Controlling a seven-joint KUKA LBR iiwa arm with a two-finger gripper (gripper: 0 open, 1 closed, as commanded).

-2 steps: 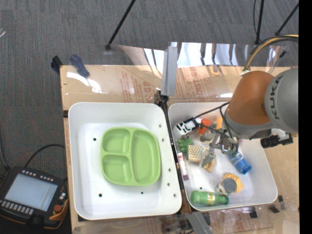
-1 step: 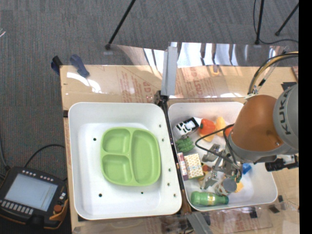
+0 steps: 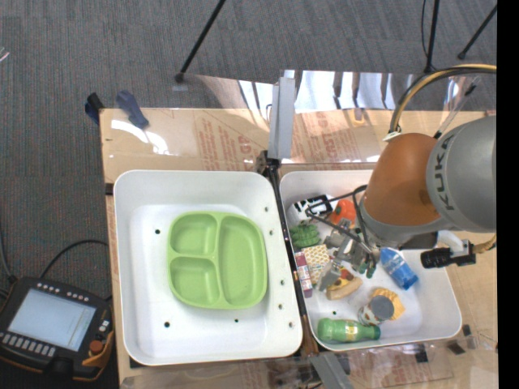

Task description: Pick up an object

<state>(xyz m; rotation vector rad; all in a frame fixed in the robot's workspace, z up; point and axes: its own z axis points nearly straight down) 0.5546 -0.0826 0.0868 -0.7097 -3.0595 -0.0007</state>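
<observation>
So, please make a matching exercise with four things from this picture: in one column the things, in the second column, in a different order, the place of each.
Things
1. green divided plate
2. green bottle
3. blue bottle
4. handheld control pendant

Places
A. right bin, along its near edge
B. on the floor, left of the bench
C. middle of the left bin
D. right bin, under the arm's wrist, near its right side

Pairs: 1-C, 2-A, 3-D, 4-B
</observation>
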